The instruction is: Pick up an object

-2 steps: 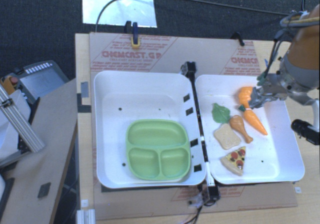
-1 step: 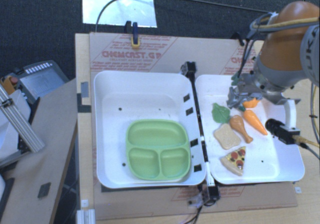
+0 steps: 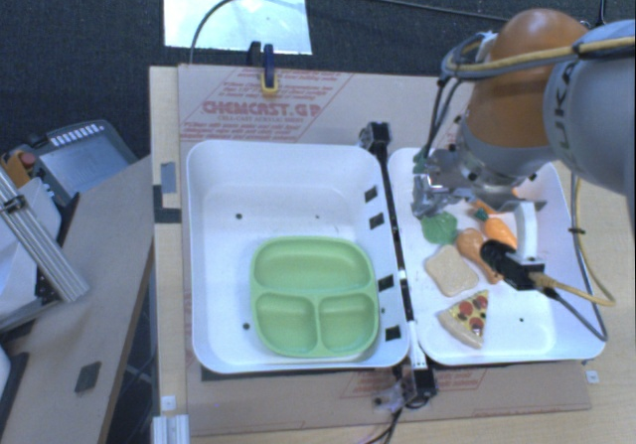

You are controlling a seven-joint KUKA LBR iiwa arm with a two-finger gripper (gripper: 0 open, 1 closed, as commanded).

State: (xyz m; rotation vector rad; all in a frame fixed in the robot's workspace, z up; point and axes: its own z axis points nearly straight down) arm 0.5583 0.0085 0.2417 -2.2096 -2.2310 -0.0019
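My gripper [image 3: 430, 202] hangs low in the right bin [image 3: 527, 328], near its left wall, directly over a green toy [image 3: 438, 227]. An orange toy carrot [image 3: 485, 236] lies just right of the green one. A slice of toast [image 3: 452, 272] sits in front of them, and a pizza slice [image 3: 466, 320] lies nearer the front wall. The arm covers the bin's back part.
The left bin [image 3: 229, 184] holds a green divided plate [image 3: 315, 295] in its front half. A black divider with clips [image 3: 388, 223] runs between the two bins. A grey device [image 3: 70, 164] stands on the side table at left.
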